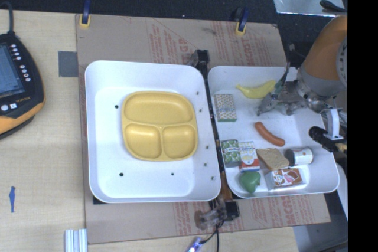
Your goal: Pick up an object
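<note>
The right bin (319,127) holds several small items. A yellow banana (256,90) lies at its far side, and a red-orange sausage (270,133) lies in the middle. A patterned box (225,107) sits by the left wall. Along the near side are two small cartons (238,153), a brown slice (273,158), a green pepper (250,181), a red-and-white packet (287,177) and a white cylinder (300,156). My gripper (276,105) hangs low in the bin. It is just right of the banana and above the sausage, with nothing visibly in it.
The left bin (103,174) carries a yellow three-compartment plate (159,125). A black and orange pendant (15,88) rests on the bench at the far left. Clamps (240,20) pin the cardboard at the back. The arm's grey and orange body (325,62) overhangs the right bin's far right corner.
</note>
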`<state>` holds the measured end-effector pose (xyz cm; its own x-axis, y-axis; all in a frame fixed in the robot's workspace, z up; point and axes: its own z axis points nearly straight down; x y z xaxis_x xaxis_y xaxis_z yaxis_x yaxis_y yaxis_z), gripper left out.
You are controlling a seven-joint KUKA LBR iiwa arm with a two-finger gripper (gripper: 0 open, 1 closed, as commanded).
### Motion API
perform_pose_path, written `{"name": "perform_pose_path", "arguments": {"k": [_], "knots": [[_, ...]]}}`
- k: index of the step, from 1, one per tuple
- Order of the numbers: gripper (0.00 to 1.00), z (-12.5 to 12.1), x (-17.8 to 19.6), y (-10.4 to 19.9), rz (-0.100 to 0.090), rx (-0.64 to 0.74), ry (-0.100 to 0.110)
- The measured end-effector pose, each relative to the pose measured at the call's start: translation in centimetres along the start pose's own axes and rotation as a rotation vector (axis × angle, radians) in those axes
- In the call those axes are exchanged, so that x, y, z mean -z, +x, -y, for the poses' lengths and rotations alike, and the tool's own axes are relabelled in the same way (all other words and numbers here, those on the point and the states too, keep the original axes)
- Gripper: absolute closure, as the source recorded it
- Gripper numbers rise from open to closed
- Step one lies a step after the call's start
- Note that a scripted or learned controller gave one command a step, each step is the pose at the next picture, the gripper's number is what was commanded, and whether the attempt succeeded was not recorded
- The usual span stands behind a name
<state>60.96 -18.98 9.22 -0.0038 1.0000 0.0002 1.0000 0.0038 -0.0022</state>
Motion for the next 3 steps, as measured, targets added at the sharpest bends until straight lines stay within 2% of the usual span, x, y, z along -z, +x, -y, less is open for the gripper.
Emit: {"name": "perform_pose_path", "arguments": {"k": [1, 2, 3], "knots": [[0.0, 4.3, -0.1, 4.9, 0.0, 0.003, 0.003], [1.0, 4.3, 1.0, 4.8, 0.002, 0.006, 0.005], [1.0, 1.5, 10.0, 16.2, -0.002, 0.002, -0.001]]}}
